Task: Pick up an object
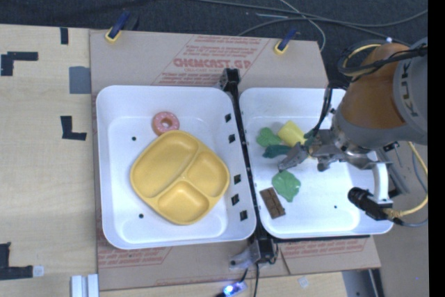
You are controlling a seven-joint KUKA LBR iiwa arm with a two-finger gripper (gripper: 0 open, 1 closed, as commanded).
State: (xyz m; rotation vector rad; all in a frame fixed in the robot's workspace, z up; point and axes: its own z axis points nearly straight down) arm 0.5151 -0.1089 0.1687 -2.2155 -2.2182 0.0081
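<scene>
gripper [290,161] apparently touching green piece [286,184]

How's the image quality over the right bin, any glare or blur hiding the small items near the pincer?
Camera view: lighting is even, with no strong glare on the right bin. The whole frame is soft and low in detail. The pincer looks dark and slightly smeared. The green pieces, the yellow piece and the brown block are distinct by colour, but their edges are fuzzy. Shadows are faint.
</scene>
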